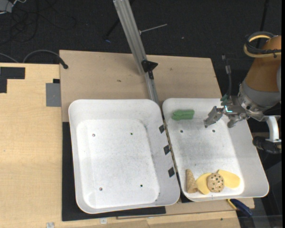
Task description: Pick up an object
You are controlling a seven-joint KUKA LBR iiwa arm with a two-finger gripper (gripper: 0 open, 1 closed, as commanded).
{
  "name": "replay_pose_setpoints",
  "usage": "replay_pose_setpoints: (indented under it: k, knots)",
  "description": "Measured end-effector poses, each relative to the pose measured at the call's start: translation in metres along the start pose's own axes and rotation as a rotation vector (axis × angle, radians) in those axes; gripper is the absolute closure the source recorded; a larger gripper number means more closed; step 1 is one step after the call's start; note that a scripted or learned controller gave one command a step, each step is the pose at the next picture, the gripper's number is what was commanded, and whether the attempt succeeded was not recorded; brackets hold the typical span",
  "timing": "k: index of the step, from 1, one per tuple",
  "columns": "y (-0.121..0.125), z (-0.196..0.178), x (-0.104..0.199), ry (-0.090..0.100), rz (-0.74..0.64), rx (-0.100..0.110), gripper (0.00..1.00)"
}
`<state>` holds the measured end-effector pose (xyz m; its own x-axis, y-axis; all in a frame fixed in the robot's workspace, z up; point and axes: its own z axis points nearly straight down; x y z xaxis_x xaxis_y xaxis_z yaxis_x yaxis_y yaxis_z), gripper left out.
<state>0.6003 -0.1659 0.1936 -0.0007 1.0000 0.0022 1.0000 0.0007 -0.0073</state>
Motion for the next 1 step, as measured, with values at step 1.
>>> replay_pose_setpoints:
  k: [1]
  knots:
    - [0.001,-0.0024,-0.0001,-0.001,-0.001,-0.004,0.0]
